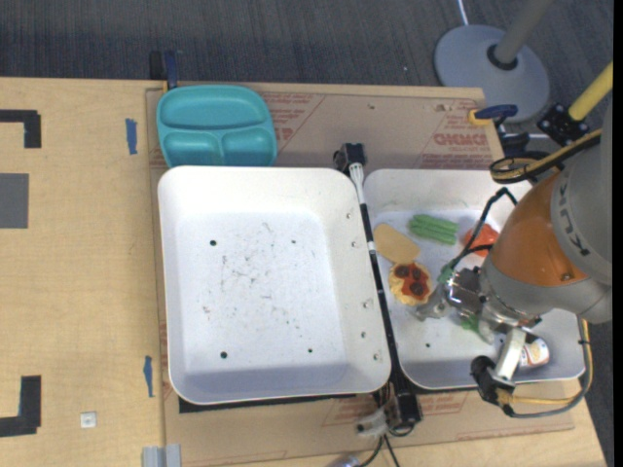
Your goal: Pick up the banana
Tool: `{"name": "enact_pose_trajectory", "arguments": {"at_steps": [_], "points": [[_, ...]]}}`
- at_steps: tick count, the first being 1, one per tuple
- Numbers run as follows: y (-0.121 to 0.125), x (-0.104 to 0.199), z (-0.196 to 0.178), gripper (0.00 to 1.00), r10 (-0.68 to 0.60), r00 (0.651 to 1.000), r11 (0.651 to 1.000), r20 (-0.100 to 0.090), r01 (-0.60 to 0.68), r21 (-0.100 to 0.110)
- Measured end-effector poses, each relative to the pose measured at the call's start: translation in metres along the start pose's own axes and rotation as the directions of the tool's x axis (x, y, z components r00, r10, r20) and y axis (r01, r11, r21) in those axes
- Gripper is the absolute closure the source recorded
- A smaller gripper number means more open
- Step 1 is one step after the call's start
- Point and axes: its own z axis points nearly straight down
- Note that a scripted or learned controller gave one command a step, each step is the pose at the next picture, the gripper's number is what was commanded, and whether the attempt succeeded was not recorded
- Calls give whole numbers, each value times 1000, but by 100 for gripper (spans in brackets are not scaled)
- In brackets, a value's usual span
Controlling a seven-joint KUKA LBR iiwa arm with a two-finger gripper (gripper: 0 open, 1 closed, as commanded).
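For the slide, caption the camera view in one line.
Arm low over the right bin of toy food; left bin alongside.

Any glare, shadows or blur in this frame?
Camera view: even, soft light; faint sheen on the right bin floor near the green toy; arm slightly soft and shading the bin beneath it; left bin scuffs stay sharp.

two bins are sitting side by side on the bench: the left bin and the right bin. a divided tray is lying just behind the left bin's far-left corner. in the right bin, near its left wall, a bread slice is lying behind a pizza piece; a bean pod is lying to their right. the arm is hanging over the bin's right side.
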Motion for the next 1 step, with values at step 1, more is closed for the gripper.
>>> {"name": "enact_pose_trajectory", "arguments": {"at_steps": [1], "points": [[-18,63,-99,0,285,958,958,0,-285,0]]}}
